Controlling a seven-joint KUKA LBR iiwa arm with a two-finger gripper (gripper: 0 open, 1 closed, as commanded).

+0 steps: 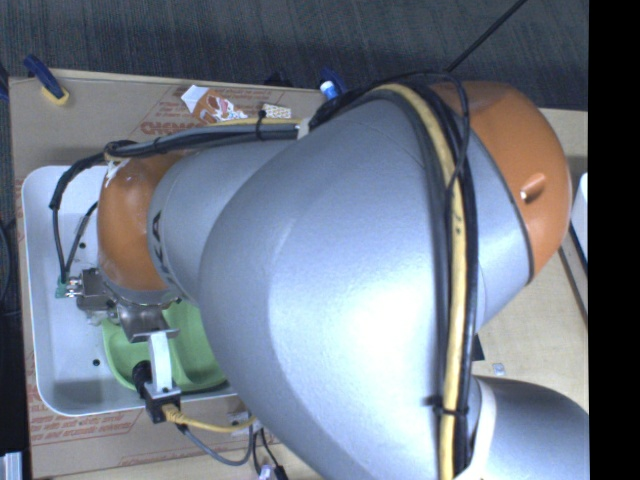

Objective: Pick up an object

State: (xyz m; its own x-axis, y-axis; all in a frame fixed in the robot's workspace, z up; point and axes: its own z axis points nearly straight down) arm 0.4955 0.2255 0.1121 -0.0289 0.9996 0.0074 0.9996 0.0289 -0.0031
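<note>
camera view: green object in white bin, cardboard beneath, carpet beyond

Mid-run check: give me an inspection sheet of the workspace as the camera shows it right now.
Surface: white left bin on a printed cardboard sheet; the arm covers most of the bench.
Job's things: one light green object in the left bin, partly under the wrist.
Clutter: nothing seen.
End effector: low over the left bin, at the green object; no grasp visible.
Cables: black cables and a yellow cable run along the arm.
Surroundings: blue clamps at the cardboard's far edge; dark carpet beyond.
</note>
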